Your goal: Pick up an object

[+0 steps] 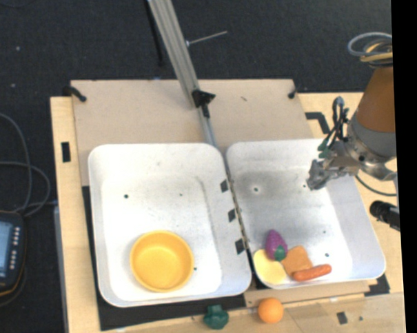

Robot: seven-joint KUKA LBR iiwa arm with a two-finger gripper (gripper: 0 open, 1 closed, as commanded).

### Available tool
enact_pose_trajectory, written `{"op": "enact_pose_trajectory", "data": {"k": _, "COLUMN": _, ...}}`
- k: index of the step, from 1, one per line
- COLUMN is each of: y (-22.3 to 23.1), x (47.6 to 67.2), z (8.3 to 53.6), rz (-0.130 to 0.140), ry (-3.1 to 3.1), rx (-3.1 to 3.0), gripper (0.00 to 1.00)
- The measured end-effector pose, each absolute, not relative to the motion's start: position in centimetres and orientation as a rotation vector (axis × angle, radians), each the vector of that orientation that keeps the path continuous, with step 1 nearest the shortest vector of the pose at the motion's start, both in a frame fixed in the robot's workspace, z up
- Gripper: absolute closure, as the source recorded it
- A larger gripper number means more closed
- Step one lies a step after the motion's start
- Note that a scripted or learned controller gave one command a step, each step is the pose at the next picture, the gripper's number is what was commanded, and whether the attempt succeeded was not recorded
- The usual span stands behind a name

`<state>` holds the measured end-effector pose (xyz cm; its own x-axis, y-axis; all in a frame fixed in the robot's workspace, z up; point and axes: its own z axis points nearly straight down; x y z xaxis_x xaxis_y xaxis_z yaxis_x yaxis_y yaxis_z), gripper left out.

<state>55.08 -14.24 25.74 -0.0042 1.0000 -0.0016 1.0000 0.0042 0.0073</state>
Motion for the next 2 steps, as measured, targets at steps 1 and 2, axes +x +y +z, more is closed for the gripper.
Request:
{"op": "enact_pose_trajectory", "data": {"k": 1, "y": -8.4, "x": 56.0, "z": 24.8, "rz": 0.002, "ry": 2.229, "rx": 2.213, "gripper": 1.0}}
{"op": "enact_pose_trajectory", "data": {"k": 2, "y": -3.5, "x": 56.5, "z": 23.7, "rz": 0.0, "ry": 2.229, "rx": 2.215, "gripper": 1.0}}
